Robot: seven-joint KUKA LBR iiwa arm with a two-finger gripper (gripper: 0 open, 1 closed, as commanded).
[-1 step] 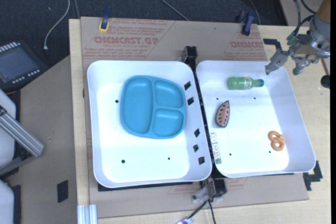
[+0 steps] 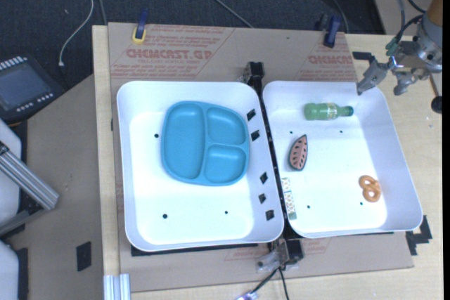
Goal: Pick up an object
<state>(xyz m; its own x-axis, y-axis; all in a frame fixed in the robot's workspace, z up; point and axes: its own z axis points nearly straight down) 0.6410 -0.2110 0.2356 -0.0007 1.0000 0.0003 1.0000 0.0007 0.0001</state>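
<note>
The right bin (image 2: 394,172) is the landmark here. It sits on the brown surface (image 2: 211,46) and touches the left bin (image 2: 140,151) along a dark strip in the middle. A blue plate (image 2: 205,142) with three sections lies in the left bin, away from the walls. Inside the right bin there is a lot of bare white floor, mostly in the middle and along the front. The green bottle (image 2: 327,111) lies on its side near the back wall of the right bin, with its long side running left to right and its cap end pointing right. The brown, leaf-shaped piece (image 2: 298,152) lies near the left wall of the right bin, with its long side running front to back and tipped a little. The small orange pretzel (image 2: 370,187) lies close to the right wall, well apart from the other two. The arm reaches in past the back right corner of the right bin. Its end effector (image 2: 388,78) hangs just over that corner, to the right of the bottle. The two grey fingers are spread apart, pointing down, and nothing sits between them.
</note>
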